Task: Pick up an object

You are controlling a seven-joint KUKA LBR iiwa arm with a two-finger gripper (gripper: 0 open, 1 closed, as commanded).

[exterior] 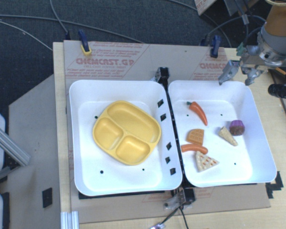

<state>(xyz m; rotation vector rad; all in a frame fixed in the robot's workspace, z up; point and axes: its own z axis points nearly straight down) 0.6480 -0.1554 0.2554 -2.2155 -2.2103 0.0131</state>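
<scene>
Six small food items are seen in the right bin (257,128), w/ the gripper (237,73) hovering above that bin's far edge, well apart from all of them. The jaws are spread wide, nothing between them.

Risks, as judged from this pose: a descent from here would land on the bin's rim or bare floor, since no item sits under the jaws. The waffle (196,136) and the sausage (194,149) are touching, and the cracker wedge (206,162) lies just beside the sausage, so a grab there could catch two at once or knock one aside. The purple piece (237,126) and the cheese wedge (227,136) are also touching; same problem. Flat pieces may slip from a pinch.

The likeliest target, prob. the carrot (198,111), lies alone nearer the bin's far edge, toward the divider side. It is orange-red, slim, tapered, w/ a small green tip, lying slantwise. Approx. rounded sides; the grip should be set across its narrow width, else it could roll away.

A yellow tray (126,132) is lying in the left bin (81,142), on the table (109,61).
</scene>
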